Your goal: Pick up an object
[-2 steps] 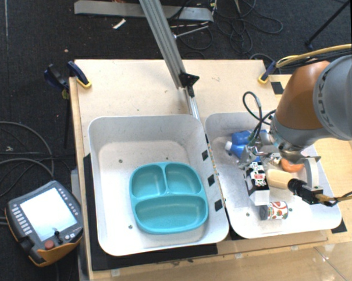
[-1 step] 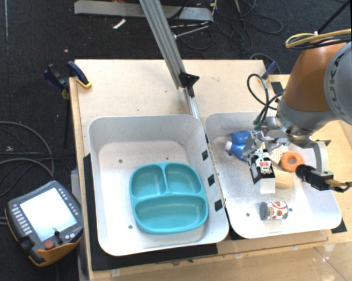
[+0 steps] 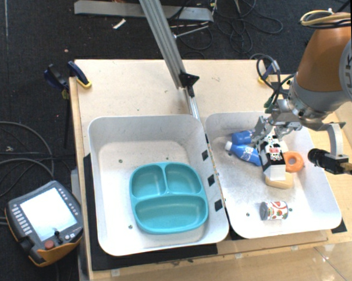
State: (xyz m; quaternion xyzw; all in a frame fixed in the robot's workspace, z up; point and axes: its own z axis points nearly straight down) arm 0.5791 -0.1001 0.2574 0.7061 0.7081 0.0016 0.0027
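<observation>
Toys lie in a heap in the right bin (image 3: 319, 215): blue tube (image 3: 245, 148), orange ring (image 3: 294, 161), tan block (image 3: 278, 177). The arm's jaws (image 3: 268, 134) hang low over the heap. Apart or together, I cannot tell. Nothing looks lifted yet; grabbing is left.

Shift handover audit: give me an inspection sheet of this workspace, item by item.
Surface: wooden bench bearing two white bins; left bin, right bin.
Job's things: in the right bin, blue tube, orange ring, beige block, small printed can lying apart near the front.
Clutter: teal divided tray in the left bin.
Grippers: gripper low over the blue tube cluster; a hold is not visible.
Cables: black cables on the floor behind the bench.
Surroundings: teach pendant on the floor at left; clamp at the bench's far left corner.
</observation>
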